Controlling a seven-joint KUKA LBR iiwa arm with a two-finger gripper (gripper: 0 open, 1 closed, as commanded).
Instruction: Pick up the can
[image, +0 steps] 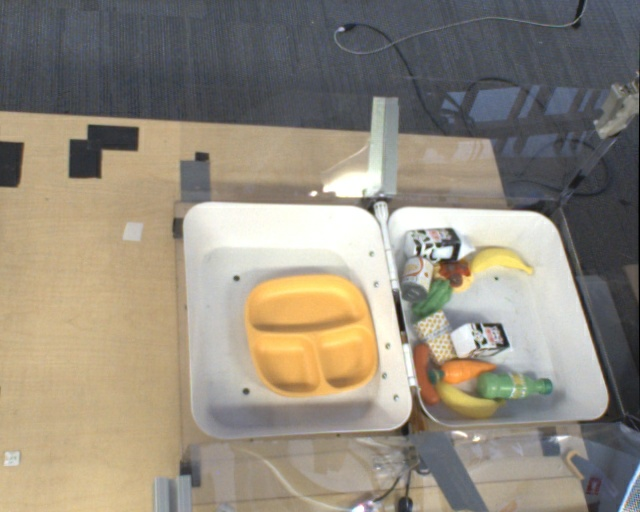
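Note:
The can is small and silvery. It lies in the right bin, pressed against that bin's left wall. A black-and-white carton sits just behind it, and a green pepper touches its front side. A red item lies to its right. Part of the can is hidden by these neighbours.
The right bin also holds a banana, a second small carton, a carrot, a green bottle and another banana. A yellow compartment tray lies in the left bin. A metal post stands behind the divider.

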